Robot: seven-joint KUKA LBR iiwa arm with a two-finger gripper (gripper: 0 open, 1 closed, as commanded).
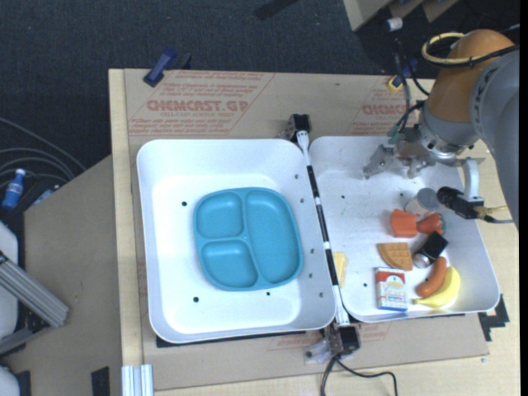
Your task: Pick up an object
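The grey two-finger gripper (394, 160) hovers over the right white bin's (355, 221) far end; whether it is open is unclear. A sectioned blue plastic plate (247, 238) lies in the left white bin (165, 188).

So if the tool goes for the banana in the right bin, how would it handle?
The banana looks like a smooth, curved toy, so it is probably light and stiff. Its rounded skin may slip between fingers. It lies against the sausage near the bin's wall, so a push would likely wedge it.

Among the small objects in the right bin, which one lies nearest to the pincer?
The red-orange block, the uppermost of the cluster in the right bin. It lies closest below the pincer; the waffle, banana and carton lie farther down.
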